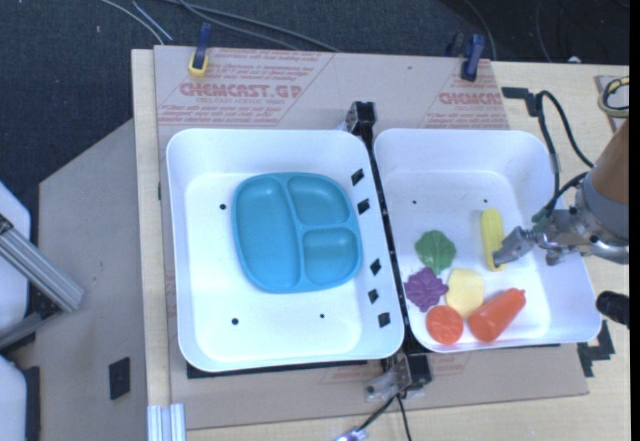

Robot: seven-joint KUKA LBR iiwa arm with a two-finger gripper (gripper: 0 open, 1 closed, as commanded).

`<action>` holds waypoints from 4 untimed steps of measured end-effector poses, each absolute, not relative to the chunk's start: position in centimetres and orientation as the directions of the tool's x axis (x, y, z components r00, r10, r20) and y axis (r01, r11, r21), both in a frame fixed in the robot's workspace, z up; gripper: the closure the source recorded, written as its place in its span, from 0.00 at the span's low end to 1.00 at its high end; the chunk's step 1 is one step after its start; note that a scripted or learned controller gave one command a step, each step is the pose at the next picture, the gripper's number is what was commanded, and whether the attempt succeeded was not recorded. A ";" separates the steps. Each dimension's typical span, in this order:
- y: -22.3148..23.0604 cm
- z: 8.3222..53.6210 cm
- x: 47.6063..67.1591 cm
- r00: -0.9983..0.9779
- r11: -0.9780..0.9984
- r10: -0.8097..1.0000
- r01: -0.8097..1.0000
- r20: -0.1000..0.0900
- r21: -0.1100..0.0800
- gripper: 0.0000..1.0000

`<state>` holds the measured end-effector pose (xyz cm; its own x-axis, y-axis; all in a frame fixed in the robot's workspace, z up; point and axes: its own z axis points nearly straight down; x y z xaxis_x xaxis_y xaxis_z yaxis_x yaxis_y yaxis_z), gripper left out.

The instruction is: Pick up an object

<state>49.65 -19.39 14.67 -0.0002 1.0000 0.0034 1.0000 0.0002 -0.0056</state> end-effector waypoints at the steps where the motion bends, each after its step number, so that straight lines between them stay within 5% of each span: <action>1: -19.1 10.4 49.4 0.000 0.000 1.000 1.000 0.004 -0.006 0.00; 2: -19.2 11.8 49.6 0.001 -0.001 1.000 1.000 0.002 0.000 1.00; 4: -20.0 22.1 49.3 0.000 0.000 1.000 1.000 -0.002 0.005 1.00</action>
<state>49.27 -19.97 22.12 -0.0005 1.0000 -0.0024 1.0000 0.0005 0.0053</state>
